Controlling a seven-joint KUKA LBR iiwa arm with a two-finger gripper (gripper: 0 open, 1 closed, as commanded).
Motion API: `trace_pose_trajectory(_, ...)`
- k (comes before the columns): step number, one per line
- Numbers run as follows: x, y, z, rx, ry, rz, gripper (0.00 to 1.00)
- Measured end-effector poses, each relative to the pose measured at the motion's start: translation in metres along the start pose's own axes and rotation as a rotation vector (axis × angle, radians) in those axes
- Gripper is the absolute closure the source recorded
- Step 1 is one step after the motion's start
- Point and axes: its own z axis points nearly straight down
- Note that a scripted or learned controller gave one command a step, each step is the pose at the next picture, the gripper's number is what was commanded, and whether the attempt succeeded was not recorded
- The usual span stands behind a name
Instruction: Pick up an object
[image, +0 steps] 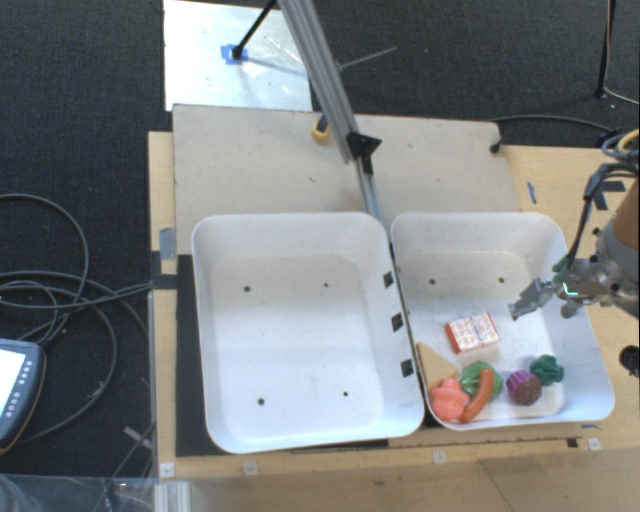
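Camera view: the end effector (528, 300) hovers above the right bin (575, 265); whether clenched, I cannot tell. Crowded toys just below risk a glancing miss on the cracker box (471, 332).

Both white bins, the left bin (300, 330) and the right bin (480, 260), are looking like smooth, faintly glossy plastic. The bench (420, 165) beneath is showing matt, pale board, while the dark floor (80, 100) is appearing rough, carpet-like.
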Motion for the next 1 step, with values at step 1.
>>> trace_pose_trajectory(1,0.0,0.0009,-0.0019,-0.004,-0.001,0.001,0.0)
